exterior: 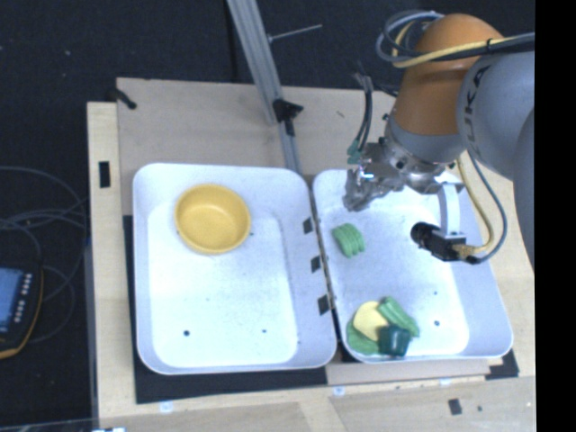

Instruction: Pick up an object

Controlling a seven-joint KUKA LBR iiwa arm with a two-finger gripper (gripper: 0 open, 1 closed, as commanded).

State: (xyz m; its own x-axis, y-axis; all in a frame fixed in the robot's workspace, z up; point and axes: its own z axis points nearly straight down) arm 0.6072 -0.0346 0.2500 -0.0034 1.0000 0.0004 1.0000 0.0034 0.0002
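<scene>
- The arm [468, 79] is bent down over the right bin's [481, 327] far left corner.
- The gripper [358, 190] is hung above the bin floor; its state cannot be told.
- One green toy [348, 239] is seen near the right bin's left edge.
- Three small toys [380, 328] are heaped at its near edge.
- One yellow bowl [212, 218] is seated in the left bin [162, 313].

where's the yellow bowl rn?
The yellow bowl sits in the left bin, in its upper-left part, far from the gripper, which hangs over the right bin near the green ridged piece.
</scene>
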